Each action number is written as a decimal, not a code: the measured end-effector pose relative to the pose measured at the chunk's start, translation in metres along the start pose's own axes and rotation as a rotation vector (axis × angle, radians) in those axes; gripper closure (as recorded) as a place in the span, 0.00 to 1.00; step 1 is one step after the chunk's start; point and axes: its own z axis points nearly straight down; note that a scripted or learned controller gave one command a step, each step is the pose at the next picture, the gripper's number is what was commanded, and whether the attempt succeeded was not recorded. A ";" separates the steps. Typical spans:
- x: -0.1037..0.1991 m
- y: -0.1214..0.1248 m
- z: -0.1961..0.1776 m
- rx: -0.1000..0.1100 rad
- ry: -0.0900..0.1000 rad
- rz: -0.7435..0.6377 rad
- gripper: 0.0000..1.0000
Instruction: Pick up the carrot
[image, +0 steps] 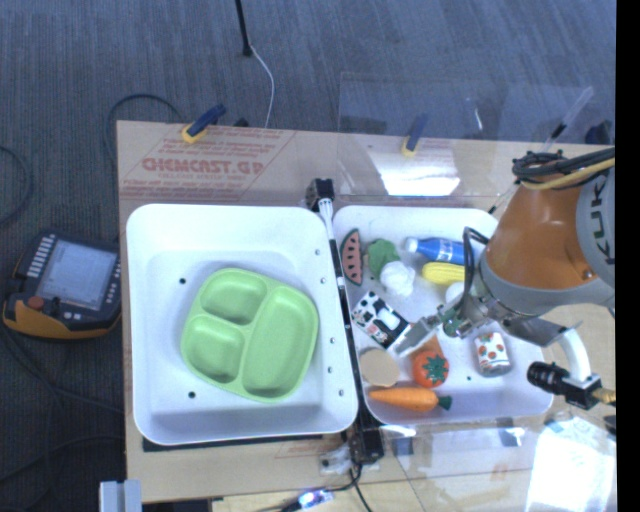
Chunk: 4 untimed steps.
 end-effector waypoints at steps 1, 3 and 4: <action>0.035 0.013 0.003 0.007 0.005 0.104 0.00; 0.045 0.017 0.003 0.007 0.004 -0.256 0.00; 0.042 0.015 0.003 0.007 0.004 -0.376 0.00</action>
